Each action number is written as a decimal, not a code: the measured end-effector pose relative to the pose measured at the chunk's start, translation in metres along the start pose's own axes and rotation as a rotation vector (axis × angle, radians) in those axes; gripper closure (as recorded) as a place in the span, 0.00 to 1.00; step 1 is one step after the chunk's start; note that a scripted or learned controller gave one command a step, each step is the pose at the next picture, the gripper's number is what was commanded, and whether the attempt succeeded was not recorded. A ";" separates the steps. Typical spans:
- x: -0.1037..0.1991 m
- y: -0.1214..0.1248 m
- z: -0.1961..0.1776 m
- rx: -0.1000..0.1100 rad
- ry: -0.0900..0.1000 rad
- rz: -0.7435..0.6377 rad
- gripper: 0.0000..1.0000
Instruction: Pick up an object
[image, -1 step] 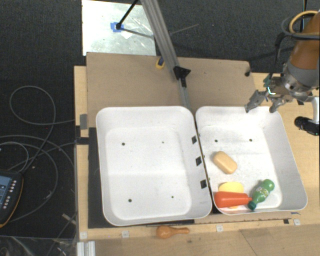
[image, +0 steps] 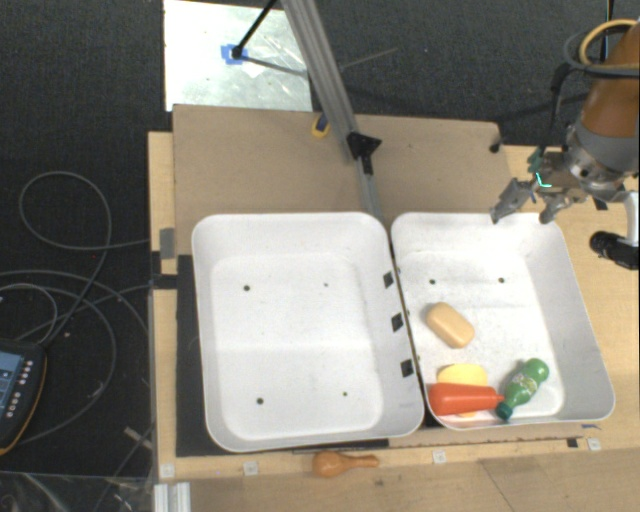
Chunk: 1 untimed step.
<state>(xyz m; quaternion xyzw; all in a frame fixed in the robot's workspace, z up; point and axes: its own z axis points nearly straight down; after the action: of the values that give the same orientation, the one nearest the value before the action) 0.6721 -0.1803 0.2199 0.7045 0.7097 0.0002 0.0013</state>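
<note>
Fingers: spread, with nothing between them. The gripper (image: 528, 201) hangs over the right bin's rim at about 1 o'clock of that bin, one finger (image: 508, 200) pointing down-left and the other at its right, a readiness posture rather than a grasp.

Arm: the grey wrist with its orange band (image: 612, 110) enters at 2 o'clock of the frame, apparently held high so the fingers can drop onto whatever is chosen.

Right bin: the white tray (image: 520, 255) holds every candidate in its lower half, toward 6 o'clock, well apart from the gripper.

Bread roll: a tan oval (image: 450, 325) lies alone near the bin's centre, free on all sides; likely the easiest target.

Lemon: a yellow piece (image: 462, 375) sits at 6 o'clock, touching the carrot in front of it.

Carrot: an orange shape (image: 463, 398) rests against the bin's near wall, probably slid there down the sloped side.

Bottle: a small green bottle (image: 522, 386) lies tilted at 5 o'clock, its cap end beside the carrot's tip; the crowding could foil a pinch.

Left bin: the second tray (image: 290, 330) sits touching the first at 9 o'clock.

Surface: a brown toy (image: 343, 462) lies on the bench (image: 420, 150) outside both bins, at 6 o'clock of the left one.

Progress: nothing picked up yet.
</note>
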 end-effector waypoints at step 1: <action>0.003 -0.002 0.042 0.003 0.001 0.000 0.00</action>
<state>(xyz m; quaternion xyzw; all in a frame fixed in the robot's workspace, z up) 0.6707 -0.1772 0.1784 0.7043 0.7099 -0.0006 -0.0004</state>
